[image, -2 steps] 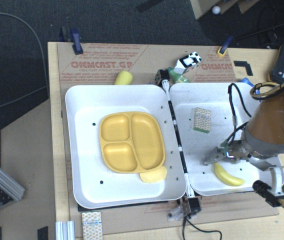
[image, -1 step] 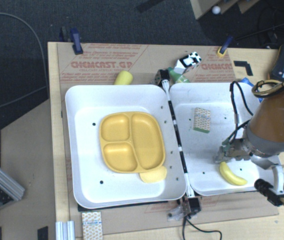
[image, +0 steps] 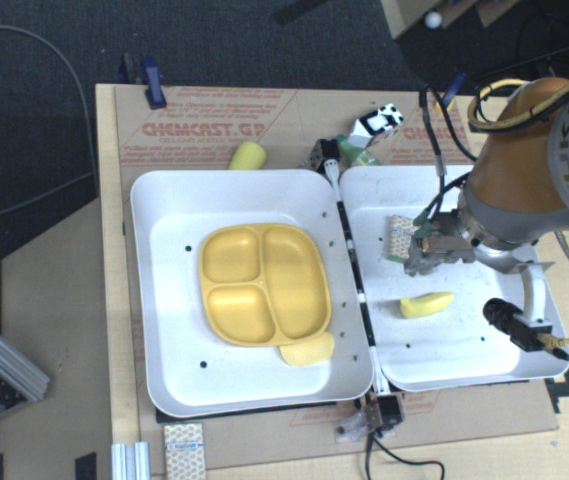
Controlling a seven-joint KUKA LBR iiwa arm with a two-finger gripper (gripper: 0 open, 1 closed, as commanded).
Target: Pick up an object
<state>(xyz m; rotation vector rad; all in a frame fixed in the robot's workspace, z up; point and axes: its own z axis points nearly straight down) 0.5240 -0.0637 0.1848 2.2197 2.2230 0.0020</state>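
Blue clamp (image: pixel 151 81) sits on the board edge, far left of the gripper (image: pixel 426 258) and well above it. Left bin (image: pixel 164 228) is well left of the gripper. A patterned card (image: pixel 184 448) lies outside the bins, far down-left of the gripper. A yellow cylinder (image: pixel 248 155) lies on the cardboard sheet (image: pixel 214 118) just past the left bin's far rim, up-left of the gripper. Inside the left bin, a yellow three-compartment plate (image: pixel 264 283) lies flat, left of the gripper. A pale yellow flat piece (image: pixel 307 351) pokes out from under the plate edge nearest the gripper, lower side. A black-and-white checkered item (image: pixel 379 123) sits above the gripper, outside the bins.

In the right bin (image: pixel 444 353), the gripper is down over the left half. A speckled block (image: pixel 399 236) is just left of the gripper; contact can't be told. A yellow banana-shaped piece (image: pixel 426 305) lies on the bin floor just below the gripper, apart from it. The arm (image: pixel 524 168) enters from up-right. Whether the gripper is spread or closed can't be told.
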